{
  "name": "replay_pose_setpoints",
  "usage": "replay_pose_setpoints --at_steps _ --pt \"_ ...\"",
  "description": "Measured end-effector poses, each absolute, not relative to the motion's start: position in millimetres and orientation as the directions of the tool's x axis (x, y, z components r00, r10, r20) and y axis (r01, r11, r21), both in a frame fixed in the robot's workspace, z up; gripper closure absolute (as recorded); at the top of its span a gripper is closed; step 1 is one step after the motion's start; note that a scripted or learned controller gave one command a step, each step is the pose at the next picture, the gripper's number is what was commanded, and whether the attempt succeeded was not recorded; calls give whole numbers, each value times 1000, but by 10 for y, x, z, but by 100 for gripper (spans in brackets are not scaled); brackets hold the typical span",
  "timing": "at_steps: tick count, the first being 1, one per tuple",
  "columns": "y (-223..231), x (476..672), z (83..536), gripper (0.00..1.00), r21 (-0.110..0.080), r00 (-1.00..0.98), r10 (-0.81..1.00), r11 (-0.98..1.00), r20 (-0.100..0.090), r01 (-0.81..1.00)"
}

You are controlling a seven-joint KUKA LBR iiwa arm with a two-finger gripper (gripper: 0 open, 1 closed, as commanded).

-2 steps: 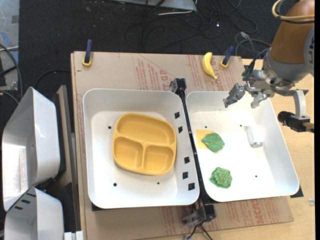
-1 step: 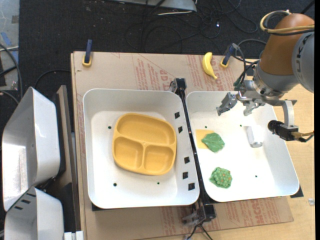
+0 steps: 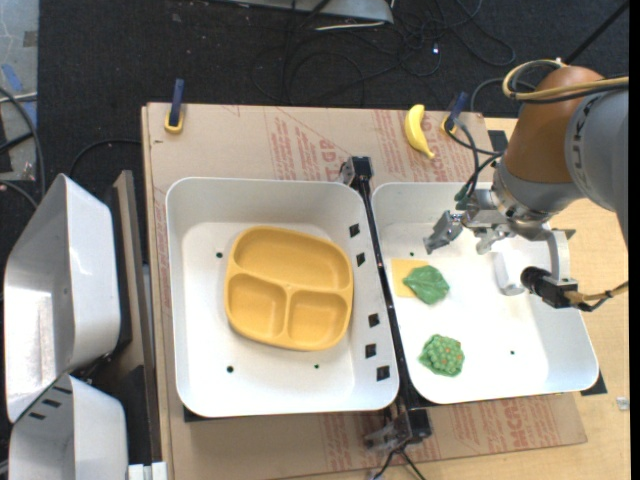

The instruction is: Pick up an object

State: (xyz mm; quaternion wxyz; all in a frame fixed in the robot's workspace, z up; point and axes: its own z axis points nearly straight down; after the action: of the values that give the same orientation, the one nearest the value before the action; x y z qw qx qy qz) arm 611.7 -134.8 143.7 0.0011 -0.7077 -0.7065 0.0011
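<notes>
A: Is anything being gripped?

B: Nothing; the gripper point(image 3: 470, 236) is being held open above the right bin point(image 3: 560, 353).

A: And the targets?

B: A green leaf toy point(image 3: 428, 284) is lying just below-left; it could be nudged aside and missed.

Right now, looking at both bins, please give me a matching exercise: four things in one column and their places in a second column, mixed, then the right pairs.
Things:
1. tray
2. banana
3. gripper
4. broccoli

Places:
A. on the cardboard behind the bins
B. front part of the right bin
C. in the left bin
D. over the back of the right bin

Pairs: 1-C, 2-A, 3-D, 4-B
</notes>
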Motion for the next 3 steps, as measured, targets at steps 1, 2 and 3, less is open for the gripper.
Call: replay_pose_setpoints --at_steps 1,2,3 --pt "-1342 6111 903 0 -3 1 1000 -1 0 1000" --pt "-1342 6123 1037 100 1 1 1000 -1 -1 1000" --pt "-1279 6172 1488 100 4 -3 1000 3 -1 1000"
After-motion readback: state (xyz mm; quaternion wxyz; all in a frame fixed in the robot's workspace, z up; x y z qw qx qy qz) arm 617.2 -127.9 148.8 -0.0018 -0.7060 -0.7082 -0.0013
